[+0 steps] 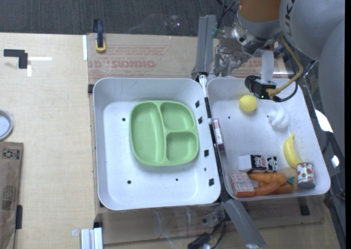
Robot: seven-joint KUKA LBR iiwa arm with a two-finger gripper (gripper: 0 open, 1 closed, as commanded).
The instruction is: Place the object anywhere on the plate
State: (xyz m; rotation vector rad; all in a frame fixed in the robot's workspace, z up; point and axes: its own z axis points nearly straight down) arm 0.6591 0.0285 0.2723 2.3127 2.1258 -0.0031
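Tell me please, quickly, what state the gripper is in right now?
Gripper: cannot be told; it is above the back edge of the right bin, away from the objects.

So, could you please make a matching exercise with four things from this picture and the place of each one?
Things:
1. green plate
2. yellow ball
3. banana
4. small can

Places:
A. near the right bin's right wall, just above the can
B. middle of the left bin
C. near corner of the right bin, on the right
D. far part of the right bin

Pairs: 1-B, 2-D, 3-A, 4-C
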